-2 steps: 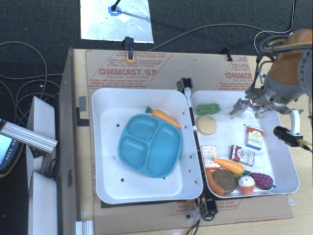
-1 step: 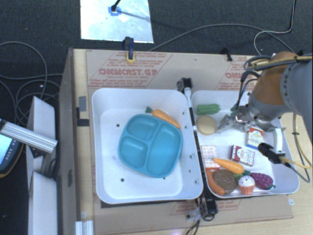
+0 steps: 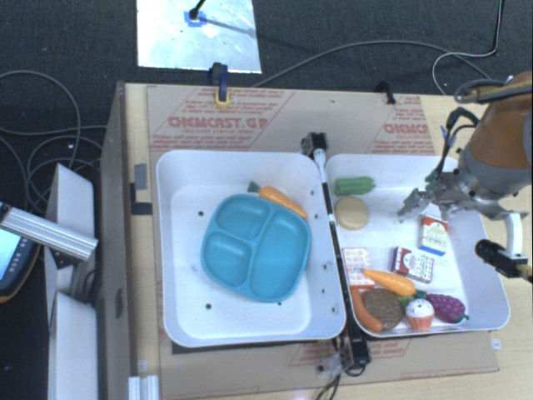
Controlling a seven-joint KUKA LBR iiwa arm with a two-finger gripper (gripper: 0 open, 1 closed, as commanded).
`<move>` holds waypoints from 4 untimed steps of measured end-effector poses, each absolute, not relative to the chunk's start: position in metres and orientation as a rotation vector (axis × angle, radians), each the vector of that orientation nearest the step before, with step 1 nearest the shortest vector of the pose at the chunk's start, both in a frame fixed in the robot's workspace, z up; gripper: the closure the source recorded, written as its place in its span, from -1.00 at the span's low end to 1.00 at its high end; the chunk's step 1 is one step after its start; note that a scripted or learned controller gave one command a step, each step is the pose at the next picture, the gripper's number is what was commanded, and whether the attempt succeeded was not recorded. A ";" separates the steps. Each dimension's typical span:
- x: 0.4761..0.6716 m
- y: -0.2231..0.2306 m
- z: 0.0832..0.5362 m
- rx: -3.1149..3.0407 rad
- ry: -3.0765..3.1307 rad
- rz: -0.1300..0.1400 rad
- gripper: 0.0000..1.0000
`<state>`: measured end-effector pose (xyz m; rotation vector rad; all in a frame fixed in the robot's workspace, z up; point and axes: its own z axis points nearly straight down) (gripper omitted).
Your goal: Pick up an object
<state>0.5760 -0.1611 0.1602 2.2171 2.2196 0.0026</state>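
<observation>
My gripper (image 3: 423, 200) hangs over the right bin (image 3: 491, 302), near its far right side, open with nothing between its fingers. Just below it lies a small white and red box (image 3: 433, 234). A red and white box (image 3: 414, 263) sits a little nearer the front. To the gripper's left lie a beige round bun (image 3: 353, 213) and a green pickle (image 3: 355, 186). Along the front of the bin lie an orange carrot (image 3: 389, 282), a brown patty (image 3: 383, 305), a cupcake (image 3: 420, 312) and purple grapes (image 3: 448, 307).
The left bin (image 3: 179, 223) holds a blue divided plate (image 3: 256, 248) with a second carrot (image 3: 281, 198) at its far edge. A black divider rail (image 3: 331, 223) runs between the bins. A white and red card (image 3: 356, 259) lies by the rail in the right bin.
</observation>
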 end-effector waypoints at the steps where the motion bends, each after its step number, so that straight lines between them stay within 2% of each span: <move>1: 0.589 -0.174 0.089 2.215 2.218 0.006 -1.00; 2: 0.490 -0.182 0.089 2.209 2.211 0.008 -1.00; 3: 0.492 -0.183 0.100 2.204 2.206 0.010 1.00; 4: 0.493 -0.183 0.111 2.202 2.204 0.012 1.00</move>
